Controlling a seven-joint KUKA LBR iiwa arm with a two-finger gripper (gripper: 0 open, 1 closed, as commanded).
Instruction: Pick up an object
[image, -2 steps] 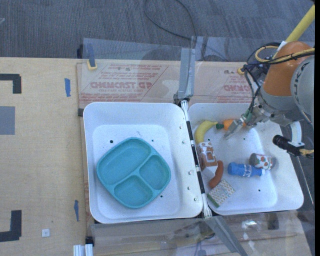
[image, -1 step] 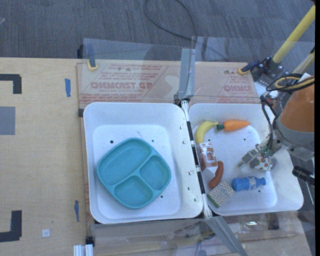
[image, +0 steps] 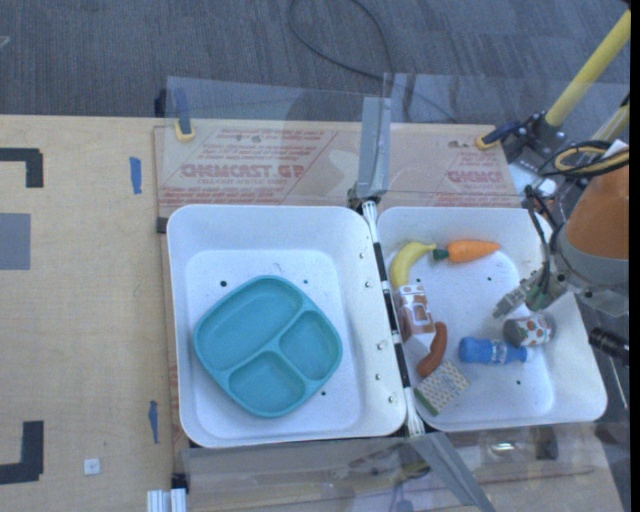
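Presently, the inspection runs from the far side of the worktop (image: 80, 330) toward the hand. Farthest from the hand lies the left bin (image: 190, 240), carrying a teal divided plate (image: 268, 345) and nothing else I can make out. Next comes the right bin (image: 580, 390), where the candidates for picking sit. Along its wall farthest from the hand: a yellow banana (image: 407, 262), a small printed carton (image: 413, 310) below it, a reddish sausage (image: 433, 349) and a flat checked packet (image: 443, 385). An orange carrot (image: 470, 250) lies beyond the banana, well apart from the hand. Nearer, a blue bottle-shaped toy (image: 490, 351) lies on its side, and a small round patterned object (image: 530, 329) sits just beside it, directly under the hand.

The hand (image: 525, 300) is low inside the right bin, reaching in from the arm's side, its metal fingers (image: 510, 303) angled downward. Whether they stand wide or narrow I cannot tell; nothing shows between them.

Judgement: the step in hand is the approach, with no grasp made. The round object appears the likeliest target. The next move calls for centring over it, descending, and closing without nudging the blue toy, which touches or nearly touches it.
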